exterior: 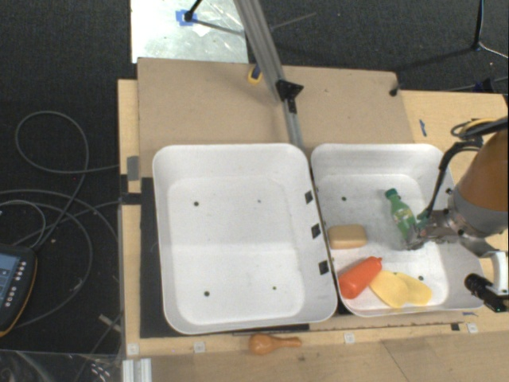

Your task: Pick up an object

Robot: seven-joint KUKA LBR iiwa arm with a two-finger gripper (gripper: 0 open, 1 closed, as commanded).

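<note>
**Camera view: claw down at a green bottle in the right bin**

Camera view has the arm (485,183) reaching in from the right, its claw (417,238) lowered into the right bin (362,161) at the lower end of a green bottle (400,212). Whether the claw is spread or closed cannot be told; its tips blur into the bottle's base.

The bottle is small and translucent green with a darker green cap. It lies on the bin floor with its long axis running from upper left to lower right, cap toward the bin's far wall and base toward the claw.

Nearer the front, a tan block (347,236) sits by the divider between the bins. An orange-red piece (359,276) lies slanted just below it, touching a yellow, flattish object (401,289) to its right.

The left bin (171,173) stands beside it on the surface (334,106), and an orange-brown gourd-shaped item (273,342) rests outside the bins at the front edge.
</note>
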